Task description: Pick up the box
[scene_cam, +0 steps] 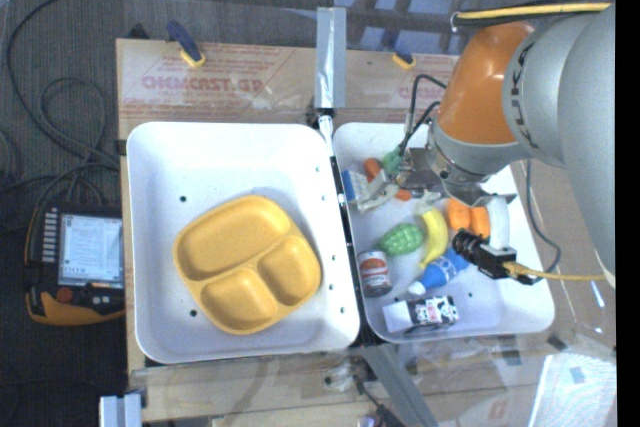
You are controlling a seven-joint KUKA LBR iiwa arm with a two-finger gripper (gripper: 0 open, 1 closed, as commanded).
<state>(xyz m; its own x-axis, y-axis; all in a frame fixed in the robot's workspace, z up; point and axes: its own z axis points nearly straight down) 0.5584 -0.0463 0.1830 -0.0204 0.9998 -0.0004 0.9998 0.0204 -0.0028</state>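
Observation:
The box (424, 313) is a small white carton with black and red print. It lies flat near the front edge of the right bin (530, 310). My gripper (386, 187) hangs low over the back left part of that bin, well behind the box and apart from it. It sits among small items there, and the big grey arm with its orange band (485, 90) covers the bin's back right corner. I see nothing of the box near the gripper.
Between gripper and box lie a green knobbly fruit (402, 238), a banana (435, 233), an orange piece (466, 217), a small can (374, 272) and a blue-capped bottle (441, 271). A yellow divided plate (248, 262) lies in the left bin (160, 165).

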